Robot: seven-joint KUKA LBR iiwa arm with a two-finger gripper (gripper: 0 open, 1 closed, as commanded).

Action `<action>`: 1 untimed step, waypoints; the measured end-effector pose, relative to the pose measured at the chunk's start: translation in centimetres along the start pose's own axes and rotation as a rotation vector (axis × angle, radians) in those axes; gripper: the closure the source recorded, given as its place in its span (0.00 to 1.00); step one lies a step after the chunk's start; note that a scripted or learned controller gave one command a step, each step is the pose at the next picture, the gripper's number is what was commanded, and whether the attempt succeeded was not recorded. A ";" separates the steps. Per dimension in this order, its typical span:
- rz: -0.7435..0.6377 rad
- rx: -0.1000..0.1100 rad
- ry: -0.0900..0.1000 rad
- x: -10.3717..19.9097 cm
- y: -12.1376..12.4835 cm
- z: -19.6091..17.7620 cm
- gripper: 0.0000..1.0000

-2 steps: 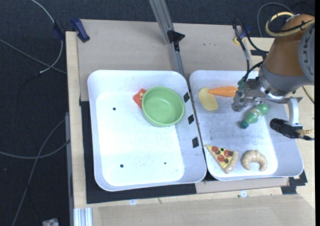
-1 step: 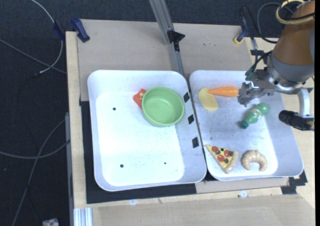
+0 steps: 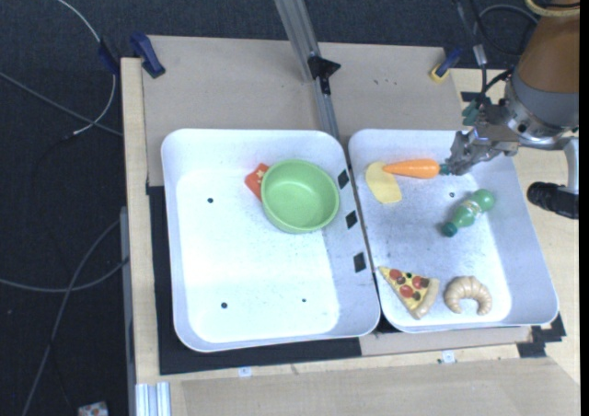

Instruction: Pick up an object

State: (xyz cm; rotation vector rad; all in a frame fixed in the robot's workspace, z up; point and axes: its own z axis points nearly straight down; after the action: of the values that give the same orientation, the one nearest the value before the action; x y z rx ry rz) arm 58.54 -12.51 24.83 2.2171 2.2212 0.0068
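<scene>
since the jaws (image 3: 457, 160) sit at the carrot (image 3: 411, 168) tip in the right bin (image 3: 525, 267) — probably to grasp it — their state i cannot tell.

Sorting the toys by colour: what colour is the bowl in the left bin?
Light green; the bowl shows plainly in the camera view.

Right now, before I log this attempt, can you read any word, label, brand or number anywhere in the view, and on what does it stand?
None: no readable text.
Green bottle: no label can be made out.
Green bowl, carrot, pizza slice, croissant: plain, no print.
</scene>
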 end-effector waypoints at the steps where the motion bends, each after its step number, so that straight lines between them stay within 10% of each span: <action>1: -0.003 0.018 0.007 4.9 -2.0 0.9 1.00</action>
State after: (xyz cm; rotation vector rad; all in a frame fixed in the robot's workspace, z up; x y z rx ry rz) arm 56.56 -7.63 23.94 2.2268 2.2370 -0.0056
